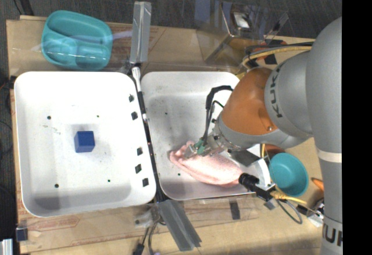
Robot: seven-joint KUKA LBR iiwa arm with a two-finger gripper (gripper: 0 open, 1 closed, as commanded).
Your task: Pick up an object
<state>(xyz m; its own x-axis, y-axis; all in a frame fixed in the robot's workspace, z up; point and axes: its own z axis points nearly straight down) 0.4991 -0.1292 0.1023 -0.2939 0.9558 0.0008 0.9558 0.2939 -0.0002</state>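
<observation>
The pink object lay in the right bin, near its front wall, with the gripper low at its upper edge, seemingly touching it. The step looked like the grasp itself. Whether the jaws were apart or together could not be told; next, closing and lifting would be needed.

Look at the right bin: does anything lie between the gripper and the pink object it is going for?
Nothing visible does. The gripper is right at the upper left end of the pink object in the right bin. The blue cube sits apart in the left bin.
</observation>
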